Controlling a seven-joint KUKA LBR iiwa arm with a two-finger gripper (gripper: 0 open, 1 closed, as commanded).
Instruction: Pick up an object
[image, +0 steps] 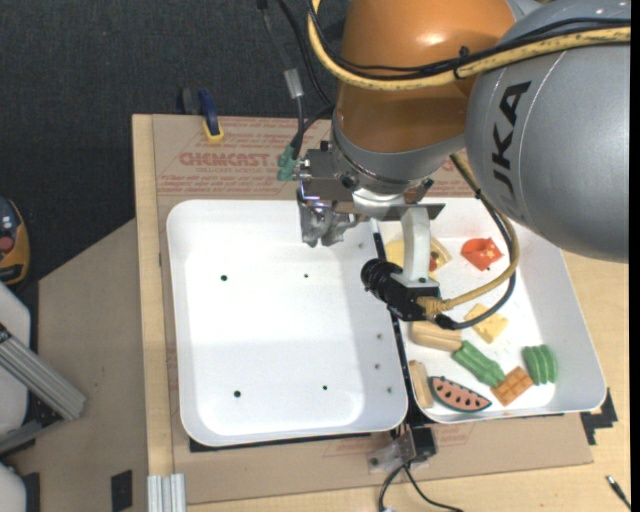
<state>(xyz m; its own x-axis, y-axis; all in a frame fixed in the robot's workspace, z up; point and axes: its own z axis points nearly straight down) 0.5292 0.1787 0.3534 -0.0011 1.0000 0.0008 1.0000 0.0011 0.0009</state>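
Note:
My gripper (322, 228) hangs low over the far right corner of the left white bin (200, 300), under the big orange and grey wrist. The toy foods lie in the right bin (575, 330): a red piece (481, 252), a yellow wedge (488, 325), a tan stick (437, 337), a green cucumber (478, 362), a green pepper (539, 363), an orange waffle (513, 385) and a watermelon slice (458, 395). A yellow and red piece (398, 254) is partly hidden behind the robot's bracket. I see nothing in the gripper.
The two bins touch along a shared wall (392, 330) just right of the gripper. They rest on a brown cardboard sheet (230, 150) with a blue and yellow clamp (210, 115) at its far edge. The arm covers the right bin's far part.

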